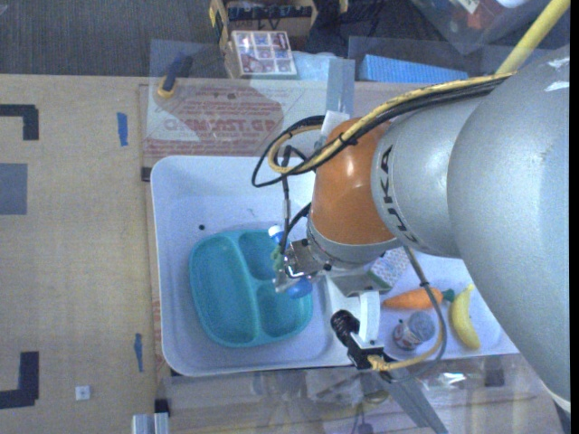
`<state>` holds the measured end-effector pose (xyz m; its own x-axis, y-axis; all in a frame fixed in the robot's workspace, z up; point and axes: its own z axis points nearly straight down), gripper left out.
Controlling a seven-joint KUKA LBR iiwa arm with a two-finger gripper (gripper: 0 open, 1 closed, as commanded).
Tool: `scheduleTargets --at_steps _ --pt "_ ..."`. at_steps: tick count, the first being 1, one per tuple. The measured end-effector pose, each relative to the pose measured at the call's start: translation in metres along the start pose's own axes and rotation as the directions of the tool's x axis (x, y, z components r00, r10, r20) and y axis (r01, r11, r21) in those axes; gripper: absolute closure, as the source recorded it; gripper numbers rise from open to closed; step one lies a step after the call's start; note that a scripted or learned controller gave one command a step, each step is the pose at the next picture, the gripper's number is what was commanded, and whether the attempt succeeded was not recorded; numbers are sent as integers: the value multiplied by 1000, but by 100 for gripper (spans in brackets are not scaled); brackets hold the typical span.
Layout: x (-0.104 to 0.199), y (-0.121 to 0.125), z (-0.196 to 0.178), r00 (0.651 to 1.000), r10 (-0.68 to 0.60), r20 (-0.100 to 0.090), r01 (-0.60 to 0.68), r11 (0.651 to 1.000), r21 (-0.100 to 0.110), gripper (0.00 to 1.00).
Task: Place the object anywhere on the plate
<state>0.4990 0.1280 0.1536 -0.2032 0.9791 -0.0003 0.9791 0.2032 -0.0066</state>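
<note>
Arm over the left bin, wrist with the orange band hanging above the teal divided plate. Gripper sits at the plate's right edge, over the divider. Can't tell how the jaws stand; the wrist hides them. Something small and blue shows right under the gripper on the plate, identity unclear. Right bin has a carrot, banana and a small round can-like item.
</note>
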Motion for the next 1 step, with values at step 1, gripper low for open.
scheduleTargets --at_steps 1 --pt "0 0 0 1000 1 0 -1 1000 -1 0"
